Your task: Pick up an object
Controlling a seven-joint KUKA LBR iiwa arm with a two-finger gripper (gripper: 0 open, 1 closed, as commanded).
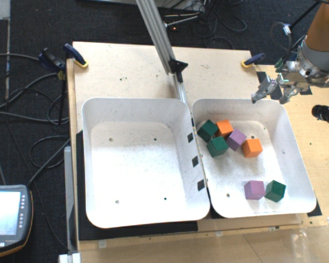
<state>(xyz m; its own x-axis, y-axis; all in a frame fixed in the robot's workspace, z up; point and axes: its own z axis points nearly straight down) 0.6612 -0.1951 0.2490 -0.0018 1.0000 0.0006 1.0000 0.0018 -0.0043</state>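
The camera view looks down on a pale worktop (pixel 131 70) with two white bins side by side. The left bin (pixel 93 119) has only small dark specks on its floor. The right bin (pixel 296 163) holds seven small blocks.

Near the far left corner of the right bin sits a tight bunch of five. A dark green block (pixel 207 129) touches an orange block (pixel 225 127). Just in front of them sit another green block (pixel 217 146) and a purple block (pixel 236 138). A second orange block (pixel 252 147) is at the right end of the bunch. Near the front right corner of that bin, a purple block (pixel 254 189) and a green block (pixel 275 190) sit side by side, touching.

The arm (pixel 318 43) comes in at the top right and is cut off by the edge of the picture. Its jaws (pixel 268 92) hang above the far rim of the right bin, well apart from all the blocks. The jaws are small and blurry, so it is not possible to tell if they are apart or together. Nothing is seen between them.

A grey metal bar (pixel 156 29) slants down to the gap between the bins.
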